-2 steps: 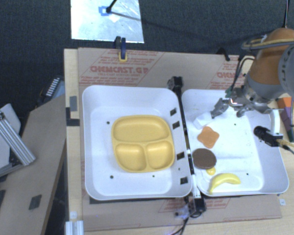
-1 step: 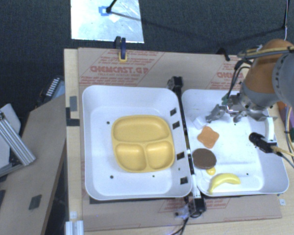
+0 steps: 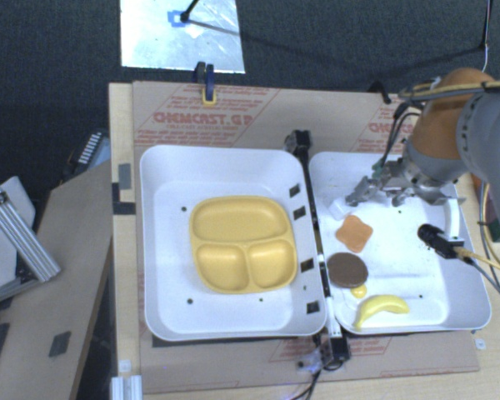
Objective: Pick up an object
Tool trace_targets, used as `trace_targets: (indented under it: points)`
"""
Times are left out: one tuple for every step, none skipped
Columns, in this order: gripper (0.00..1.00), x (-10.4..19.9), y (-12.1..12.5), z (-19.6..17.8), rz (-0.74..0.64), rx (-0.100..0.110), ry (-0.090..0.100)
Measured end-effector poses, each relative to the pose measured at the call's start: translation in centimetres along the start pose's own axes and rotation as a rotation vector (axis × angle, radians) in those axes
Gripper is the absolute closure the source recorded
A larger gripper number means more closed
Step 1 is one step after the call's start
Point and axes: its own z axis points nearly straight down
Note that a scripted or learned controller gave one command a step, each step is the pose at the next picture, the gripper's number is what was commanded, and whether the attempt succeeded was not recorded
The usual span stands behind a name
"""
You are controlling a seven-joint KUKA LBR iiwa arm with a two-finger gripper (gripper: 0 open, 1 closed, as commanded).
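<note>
Over the right bin (image 3: 471, 307), the tool (image 3: 360, 193) hovers — whether spread or pressed together, I cannot tell. Below it lie an orange piece (image 3: 354, 232), a brown disc (image 3: 347, 269) and a banana (image 3: 381, 308) — apart from it.

Orange wafer-like piece (image 3: 354, 232), flat, mid right bin. Brown disc (image 3: 347, 269), flat, just below it. Yellow banana (image 3: 381, 308), lying near the front wall.

Single fixed camera above bench (image 3: 233, 107), looking down at slant; moderate distance, both white bins (image 3: 162, 223) fully framed side by side; arm (image 3: 475, 123) enters from view's right edge.
</note>
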Motion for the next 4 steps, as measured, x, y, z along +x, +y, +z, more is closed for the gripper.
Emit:
trace_targets:
  points:
    - [1.00, -0.1, 0.6, -1.7, -0.001, -0.021, -0.005]
    - [1.00, -0.1, 1.1, -6.2, 0.000, 0.009, -0.006]
    - [1.00, -0.5, 0.9, -10.8, 0.002, 0.009, -0.006]
    - [1.00, -0.5, 1.1, -16.3, -0.001, 0.007, -0.006]
